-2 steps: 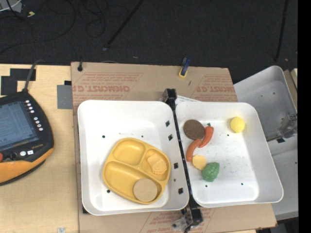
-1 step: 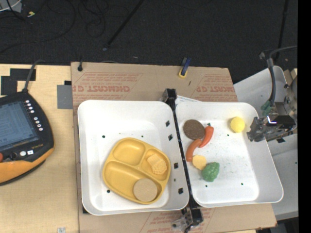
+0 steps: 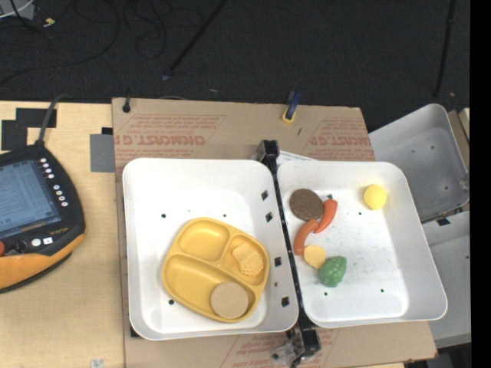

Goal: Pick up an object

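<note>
Cardboard (image 3: pixel 230 133) under white bins (image 3: pixel 146 205)

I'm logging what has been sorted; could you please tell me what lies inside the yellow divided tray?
The yellow divided plastic tray holds a yellow corn piece and a round tan biscuit; whatever lies beneath them is covered.
</note>
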Robot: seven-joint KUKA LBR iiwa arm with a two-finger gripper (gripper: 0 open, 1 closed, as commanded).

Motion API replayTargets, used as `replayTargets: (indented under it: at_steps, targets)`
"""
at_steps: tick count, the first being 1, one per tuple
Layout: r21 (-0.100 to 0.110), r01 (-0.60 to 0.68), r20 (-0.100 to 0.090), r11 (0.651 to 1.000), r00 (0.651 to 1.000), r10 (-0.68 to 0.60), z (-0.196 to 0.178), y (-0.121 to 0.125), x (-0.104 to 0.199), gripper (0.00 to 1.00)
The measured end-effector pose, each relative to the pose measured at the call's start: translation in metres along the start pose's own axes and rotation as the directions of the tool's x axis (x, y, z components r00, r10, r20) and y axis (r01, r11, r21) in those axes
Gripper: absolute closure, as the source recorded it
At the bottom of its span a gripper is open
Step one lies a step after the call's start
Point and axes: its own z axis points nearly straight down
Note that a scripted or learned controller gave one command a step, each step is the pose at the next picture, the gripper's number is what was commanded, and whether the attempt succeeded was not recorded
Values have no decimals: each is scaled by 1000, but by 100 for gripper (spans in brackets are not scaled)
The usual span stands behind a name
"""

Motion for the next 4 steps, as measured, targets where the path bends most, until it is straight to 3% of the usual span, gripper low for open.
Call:
replayTargets:
  at_steps: [1,2,3,4]
  targets:
    - [24,12,-10,1000,1000,-12,123,-3,94,100]
    - [19,8,-7,1000,1000,-8,190,-3,135,100]
    - [7,5,-5,1000,1000,-5,144,-2,139,100]
    - [0,13,-7,1000,1000,-13,48,-1,212,100]
